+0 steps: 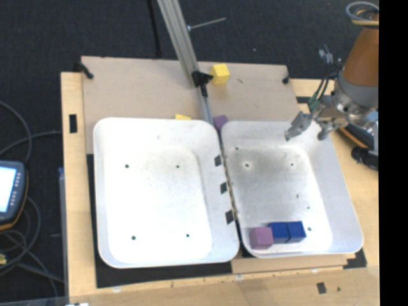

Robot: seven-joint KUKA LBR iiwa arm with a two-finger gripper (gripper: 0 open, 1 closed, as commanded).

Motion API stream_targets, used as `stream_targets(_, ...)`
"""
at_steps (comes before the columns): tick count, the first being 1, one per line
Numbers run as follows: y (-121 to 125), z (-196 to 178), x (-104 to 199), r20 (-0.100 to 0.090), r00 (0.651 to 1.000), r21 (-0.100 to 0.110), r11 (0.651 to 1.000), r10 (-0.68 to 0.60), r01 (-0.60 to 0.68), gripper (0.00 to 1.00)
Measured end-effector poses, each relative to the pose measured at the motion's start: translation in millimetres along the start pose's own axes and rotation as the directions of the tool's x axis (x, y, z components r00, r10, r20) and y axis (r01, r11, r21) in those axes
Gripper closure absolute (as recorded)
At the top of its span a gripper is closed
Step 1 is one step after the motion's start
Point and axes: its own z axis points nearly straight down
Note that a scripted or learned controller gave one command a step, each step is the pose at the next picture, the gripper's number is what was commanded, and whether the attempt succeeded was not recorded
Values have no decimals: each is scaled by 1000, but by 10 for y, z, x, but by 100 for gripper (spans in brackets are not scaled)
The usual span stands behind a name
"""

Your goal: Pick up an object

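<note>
- The grey two-finger tool hung over the far right corner of the right-hand shallow white plastic bin, its two fingers spread apart with nothing between them.
- The things to pick sat well away from it, at the near edge of that same bin: a small purple cube touching a dark blue block, which looked like two blue cubes pressed side by side, though I could not tell for sure.
- Risk one: those pieces were packed tight, so a finger coming down could land on top of a neighbour instead of sliding beside it, and simply shove the cluster.
- Risk two: they were hard against the bin's near wall, and a finger might catch the rim or find no gap on that side.
- Risk three: a shallow pinch on a smooth cube could let it slip out on the lift.
- The left-hand shallow white plastic bin showed a scuffed, greyish floor.
- Both bins lay on a pale wooden surface; a yellow cube sat on it behind the bins, near a slanting aluminium strut.
- A small yellow piece and a purple piece peeked out just behind the bins' far edges.
- Dark carpet ran around the surface, with cables and a handheld screen unit off to the left.
</note>
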Motion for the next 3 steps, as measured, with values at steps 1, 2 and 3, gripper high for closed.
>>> stream_targets(1, -297, 747, 276, -4, 1000, 7, 1000, 3, -3, 0)
stream_targets(2, -974, 1013, 440, -3, 1000, 6, 1000, 12, -12, 0)
stream_targets(3, -852, -260, -138, 4, 1000, -11, 1000, 13, -13, 0)
